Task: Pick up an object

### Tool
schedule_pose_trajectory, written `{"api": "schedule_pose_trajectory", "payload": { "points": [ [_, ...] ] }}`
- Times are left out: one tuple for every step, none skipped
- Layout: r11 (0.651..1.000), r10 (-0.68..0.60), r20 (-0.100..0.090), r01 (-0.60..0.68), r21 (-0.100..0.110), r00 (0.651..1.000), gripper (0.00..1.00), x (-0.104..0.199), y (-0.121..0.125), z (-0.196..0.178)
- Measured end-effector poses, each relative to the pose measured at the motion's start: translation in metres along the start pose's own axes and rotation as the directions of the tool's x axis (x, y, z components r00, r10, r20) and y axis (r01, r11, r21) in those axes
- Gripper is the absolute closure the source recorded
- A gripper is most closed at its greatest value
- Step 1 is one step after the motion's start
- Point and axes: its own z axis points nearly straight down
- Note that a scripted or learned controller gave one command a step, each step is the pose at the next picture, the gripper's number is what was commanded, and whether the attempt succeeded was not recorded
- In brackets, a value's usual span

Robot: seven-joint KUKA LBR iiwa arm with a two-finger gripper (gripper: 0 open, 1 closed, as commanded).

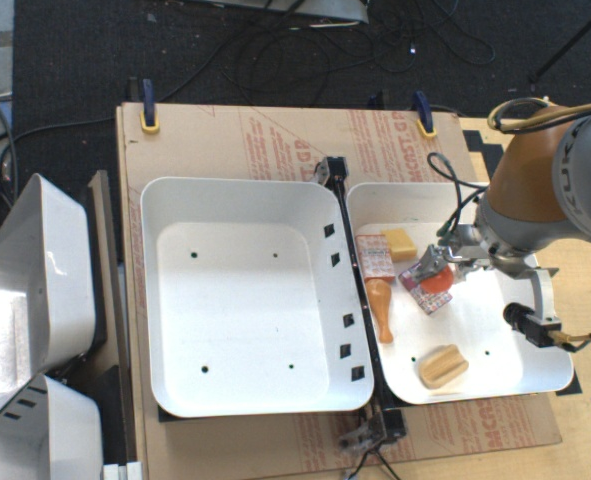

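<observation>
Now the pincer (437, 264) sits over a red packet (431, 286) in the right bin (535, 368).

1. Bench (275, 138): brown board with red print, centre of frame, on dark floor.
2. Left white bin (165, 268) sits directly on it, centre-left.
3. Right white bin (535, 368) beside it, touching along a black divider strip (centre-right).
4. Two yellow-blue clamps (150, 108) (424, 116) grip the board's top edge.

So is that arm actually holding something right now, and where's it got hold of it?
It cannot be told. The gripper sits right at the red packet in the right bin, but the grip itself isn't visible.
</observation>
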Motion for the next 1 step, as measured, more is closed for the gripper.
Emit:
{"api": "schedule_pose_trajectory", "payload": {
  "points": [
    [1.000,-0.007,-0.001,0.007,-0.003,1.000,1.00,0.1019,-0.0612,-0.0698]
  ]
}}
